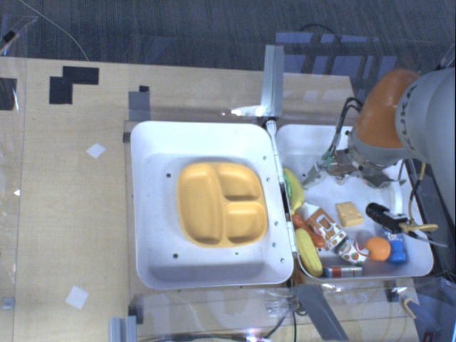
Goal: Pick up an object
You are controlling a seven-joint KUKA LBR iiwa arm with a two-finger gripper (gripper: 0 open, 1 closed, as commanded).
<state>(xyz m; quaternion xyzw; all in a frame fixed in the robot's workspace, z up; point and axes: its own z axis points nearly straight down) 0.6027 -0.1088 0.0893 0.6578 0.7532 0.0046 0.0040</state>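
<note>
Camera view, from above: the gripper (330, 167) hangs over the back half of the right bin (313, 142), above bare white floor, with the arm's orange band just behind it. Is it open or closed? Cannot tell from this angle, and nothing shows in its grasp.

The pickings all sit in the near half of that bin. A tan block (348, 212) lies flat and on its own, closest to the gripper. Beyond it there's an orange ball (378, 249) tucked against a blue piece (397, 252), a printed box (323, 224), and a yellow corn (308, 246) lying along the left wall.

The block looks the best bet to me. It seems light and stiff, with straight edges, so a pinch across two opposite sides should hold. It is thin, though, so the grip has to go low.

The ball will likely roll away from a glancing touch. The corn is crowded by the wall and its neighbours.

In the left bin (153, 262) sits a yellow tray (221, 204), wide and shallow and awkward for a two-finger pinch. Both bins rest on the table (71, 226).
</note>
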